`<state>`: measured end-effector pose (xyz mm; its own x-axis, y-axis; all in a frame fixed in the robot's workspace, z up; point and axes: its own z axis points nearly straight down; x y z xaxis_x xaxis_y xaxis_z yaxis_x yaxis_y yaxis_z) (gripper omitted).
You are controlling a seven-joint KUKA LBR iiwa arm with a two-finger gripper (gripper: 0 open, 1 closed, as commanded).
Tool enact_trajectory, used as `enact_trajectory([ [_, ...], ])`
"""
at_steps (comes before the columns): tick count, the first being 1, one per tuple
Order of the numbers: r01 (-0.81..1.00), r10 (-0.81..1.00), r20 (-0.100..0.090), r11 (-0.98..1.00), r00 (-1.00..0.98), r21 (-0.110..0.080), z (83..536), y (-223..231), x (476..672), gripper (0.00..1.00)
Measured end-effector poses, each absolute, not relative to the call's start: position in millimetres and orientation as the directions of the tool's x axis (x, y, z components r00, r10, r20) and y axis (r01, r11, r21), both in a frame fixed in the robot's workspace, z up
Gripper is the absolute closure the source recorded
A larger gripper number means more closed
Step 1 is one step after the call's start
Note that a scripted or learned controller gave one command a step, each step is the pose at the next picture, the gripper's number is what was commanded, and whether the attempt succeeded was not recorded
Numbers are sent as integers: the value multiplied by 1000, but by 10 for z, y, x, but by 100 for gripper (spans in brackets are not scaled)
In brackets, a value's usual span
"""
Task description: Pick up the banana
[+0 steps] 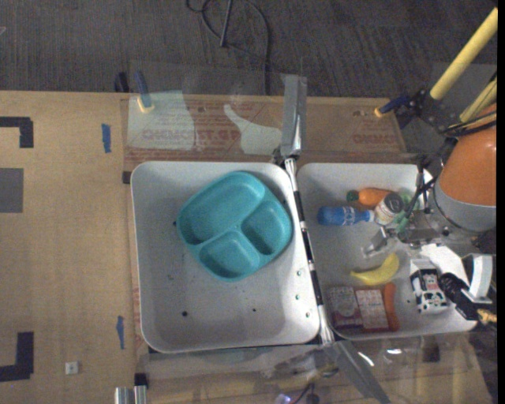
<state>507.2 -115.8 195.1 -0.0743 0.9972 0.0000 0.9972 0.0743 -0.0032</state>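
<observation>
banana (379, 270) lies loose in right bin (331, 183), clear above; pincer (377, 243) poised just over it, likely for descent; opening cannot be told.

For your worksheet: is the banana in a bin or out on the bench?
In: the banana lies flat inside the right bin.

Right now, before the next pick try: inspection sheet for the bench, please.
Surface: two white bins side by side, left bin, right bin, on a cardboard-covered bench.
Job's things: banana lies in the right bin, not held.
Clutter: teal divided plate in left bin; blue bottle, orange item, flat packets in right bin.
Grippers: gripper just above the banana; fingers unclear.
Cables: dark cables on the floor beyond the bench.
Surroundings: grey carpet.
</observation>
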Motion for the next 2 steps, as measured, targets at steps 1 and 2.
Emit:
enact_trajectory([
  [1,990,990,1,139,-139,-5,2079,-1189,4802,0],
  [2,983,983,-2,184,-183,4,985,-1321,5121,0],
])
